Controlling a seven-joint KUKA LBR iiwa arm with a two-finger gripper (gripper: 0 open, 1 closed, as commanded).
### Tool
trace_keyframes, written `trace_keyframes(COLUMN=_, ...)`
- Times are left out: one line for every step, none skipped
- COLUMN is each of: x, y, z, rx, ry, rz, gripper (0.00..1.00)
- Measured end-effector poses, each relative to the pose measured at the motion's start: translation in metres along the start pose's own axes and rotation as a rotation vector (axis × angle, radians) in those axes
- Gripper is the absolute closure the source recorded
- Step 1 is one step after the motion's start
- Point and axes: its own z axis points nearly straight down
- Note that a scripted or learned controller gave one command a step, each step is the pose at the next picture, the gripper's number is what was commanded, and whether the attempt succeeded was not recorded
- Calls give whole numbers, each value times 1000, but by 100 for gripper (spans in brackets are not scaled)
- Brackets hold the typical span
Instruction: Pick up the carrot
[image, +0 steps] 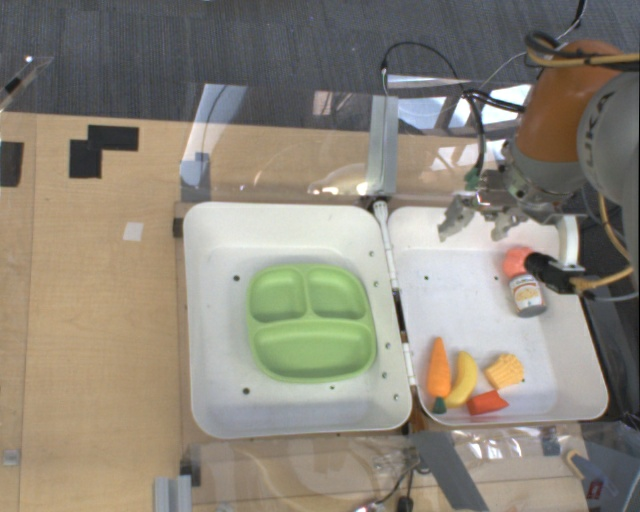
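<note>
The carrot (438, 371) is orange with a small green end. It lies near the front left corner of the right bin (430, 265), touching a yellow banana (461, 379). My gripper (477, 221) hangs over the back edge of the right bin, well behind the carrot. Its two fingers are spread apart with nothing between them.
A green divided plate (310, 322) sits in the left bin (215, 300). Next to the banana lie a yellow corn piece (505, 371) and a red item (487, 403). A small bottle with an orange cap (522, 284) lies at the right bin's right side. A metal post (383, 150) stands behind the bins.
</note>
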Motion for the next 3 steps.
trace_keyframes(x=38, y=-81, z=8, rx=0, ry=0, rz=-22, gripper=0)
trace_keyframes(x=6, y=-136, z=91, rx=5, ry=0, rz=244, gripper=0)
trace_keyframes(x=7, y=-134, z=80, rx=-1, ry=1, rz=244, gripper=100)
